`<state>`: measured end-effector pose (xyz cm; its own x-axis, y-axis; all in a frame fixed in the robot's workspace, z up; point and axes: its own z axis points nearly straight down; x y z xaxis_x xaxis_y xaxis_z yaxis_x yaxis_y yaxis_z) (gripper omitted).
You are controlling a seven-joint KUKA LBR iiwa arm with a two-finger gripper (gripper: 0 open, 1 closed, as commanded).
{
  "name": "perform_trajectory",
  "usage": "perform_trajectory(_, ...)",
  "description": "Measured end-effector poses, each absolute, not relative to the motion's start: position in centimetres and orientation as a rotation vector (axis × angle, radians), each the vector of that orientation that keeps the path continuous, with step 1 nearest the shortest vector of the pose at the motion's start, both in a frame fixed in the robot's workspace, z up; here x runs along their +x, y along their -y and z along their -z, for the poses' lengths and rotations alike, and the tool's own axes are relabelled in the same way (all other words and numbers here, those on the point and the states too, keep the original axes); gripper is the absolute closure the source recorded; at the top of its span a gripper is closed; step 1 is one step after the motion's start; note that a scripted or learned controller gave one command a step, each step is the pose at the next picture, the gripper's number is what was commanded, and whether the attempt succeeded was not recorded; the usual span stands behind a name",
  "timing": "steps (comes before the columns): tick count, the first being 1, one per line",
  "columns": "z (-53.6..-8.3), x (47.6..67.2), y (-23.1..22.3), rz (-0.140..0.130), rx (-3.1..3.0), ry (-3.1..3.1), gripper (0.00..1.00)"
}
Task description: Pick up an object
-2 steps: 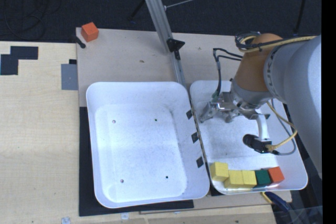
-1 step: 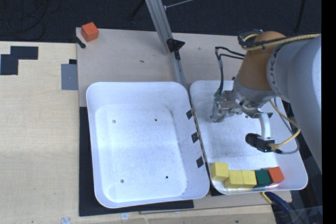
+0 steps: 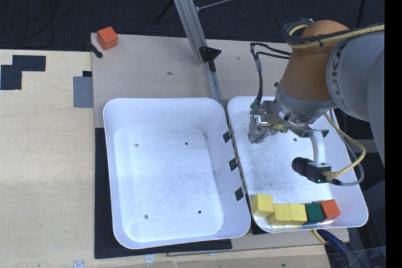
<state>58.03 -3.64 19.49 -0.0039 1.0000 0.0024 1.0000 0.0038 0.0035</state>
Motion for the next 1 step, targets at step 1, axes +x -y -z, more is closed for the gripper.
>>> perform_trajectory(1,-35.34,64.24,-0.05,-0.009,2.216,-2.219,1.00)
